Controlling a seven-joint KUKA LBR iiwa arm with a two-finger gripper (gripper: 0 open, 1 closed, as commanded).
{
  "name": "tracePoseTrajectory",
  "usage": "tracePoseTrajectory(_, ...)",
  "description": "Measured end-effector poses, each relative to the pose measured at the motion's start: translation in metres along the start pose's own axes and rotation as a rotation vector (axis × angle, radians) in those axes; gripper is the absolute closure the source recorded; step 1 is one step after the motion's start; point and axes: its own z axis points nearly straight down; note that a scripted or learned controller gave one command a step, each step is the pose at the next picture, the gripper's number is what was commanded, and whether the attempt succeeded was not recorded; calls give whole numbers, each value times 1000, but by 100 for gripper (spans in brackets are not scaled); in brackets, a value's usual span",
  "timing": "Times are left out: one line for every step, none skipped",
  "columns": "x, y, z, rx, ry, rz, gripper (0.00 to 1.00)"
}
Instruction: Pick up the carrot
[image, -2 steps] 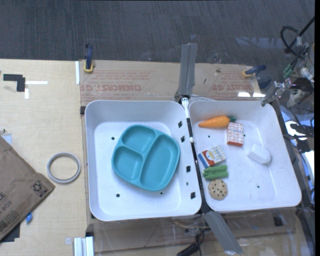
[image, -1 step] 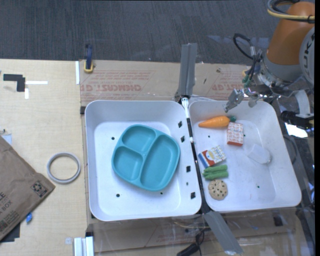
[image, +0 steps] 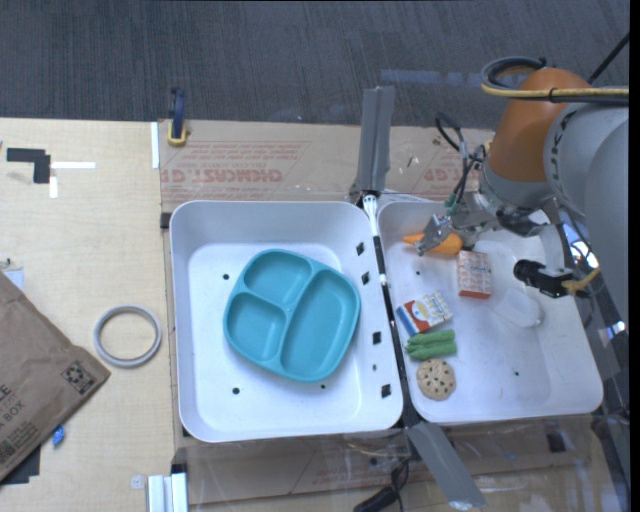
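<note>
Gripper (image: 437, 238) sits over the carrot (image: 447, 242) — orange partly hidden.

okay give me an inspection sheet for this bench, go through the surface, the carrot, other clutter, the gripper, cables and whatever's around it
Surface: two white bins side by side; left bin holds a teal divided plate; right bin holds the small items.
Job's things: carrot, orange, at the far left of the right bin, directly at the gripper.
Clutter: red-and-white box, small carton, green pods, cookie.
Grippers: gripper is down at the carrot; whether it grips is unclear.
Cables: black cables run along the wrist; a yellow cable crosses the arm.
Surroundings: tape roll and a cardboard box on the wooden bench at left.
</note>
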Motion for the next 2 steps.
tracePoseTrajectory(33,5,-86,7,3,-65,0)
tracePoseTrajectory(-14,-6,-14,9,4,-50,0)
